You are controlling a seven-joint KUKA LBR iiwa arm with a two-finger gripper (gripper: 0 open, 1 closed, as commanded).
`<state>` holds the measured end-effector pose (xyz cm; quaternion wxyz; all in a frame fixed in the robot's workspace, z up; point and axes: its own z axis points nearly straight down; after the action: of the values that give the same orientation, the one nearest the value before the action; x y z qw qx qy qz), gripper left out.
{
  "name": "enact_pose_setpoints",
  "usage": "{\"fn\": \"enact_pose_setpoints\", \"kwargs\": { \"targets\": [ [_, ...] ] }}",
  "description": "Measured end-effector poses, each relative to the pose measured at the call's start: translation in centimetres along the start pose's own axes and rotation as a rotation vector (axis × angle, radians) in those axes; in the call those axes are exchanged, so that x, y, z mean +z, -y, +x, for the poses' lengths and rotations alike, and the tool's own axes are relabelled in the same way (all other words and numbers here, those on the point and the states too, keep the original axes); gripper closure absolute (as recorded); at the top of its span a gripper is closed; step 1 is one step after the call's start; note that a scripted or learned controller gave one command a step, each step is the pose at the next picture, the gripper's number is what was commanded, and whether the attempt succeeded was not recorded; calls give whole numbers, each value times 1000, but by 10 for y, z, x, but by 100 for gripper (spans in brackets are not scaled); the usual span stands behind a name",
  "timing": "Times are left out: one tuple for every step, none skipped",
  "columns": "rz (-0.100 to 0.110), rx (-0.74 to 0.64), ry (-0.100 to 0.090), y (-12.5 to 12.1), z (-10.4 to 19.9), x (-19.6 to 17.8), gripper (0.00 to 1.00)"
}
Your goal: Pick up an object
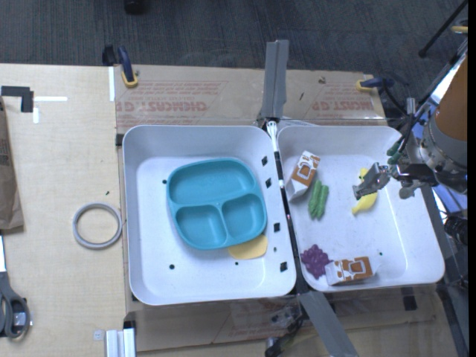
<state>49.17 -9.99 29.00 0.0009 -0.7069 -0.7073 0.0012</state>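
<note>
My gripper (388, 185) hangs over the right part of the right bin (416, 274), reaching in from the right. Its fingers stand apart, open, and nothing shows between them. The left fingertip (369, 184) is just above a small yellow banana (364, 203) lying on the bin floor. Left of that lie a green pea pod (318, 198) and an orange-and-white carton (303, 174). Near the front of this bin sit purple grapes (315, 259) and a second carton (349, 271).
The left bin (141, 222) holds a blue divided plate (216, 203) with a yellow piece (251, 248) poking out under its front edge. A ring of tape (97, 224) and scissors (13, 312) lie on the bench at left.
</note>
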Motion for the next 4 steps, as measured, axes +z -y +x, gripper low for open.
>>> {"fn": "enact_pose_setpoints", "kwargs": {
  "targets": [
    [1, 112, 0, -9, -3, 67, 0],
    [-2, -48, 1, -67, -114, 44, 0],
    [0, -160, 0, -98, -65, 107, 0],
    [-3, -206, 1, -102, -87, 198, 0]
  ]
}}
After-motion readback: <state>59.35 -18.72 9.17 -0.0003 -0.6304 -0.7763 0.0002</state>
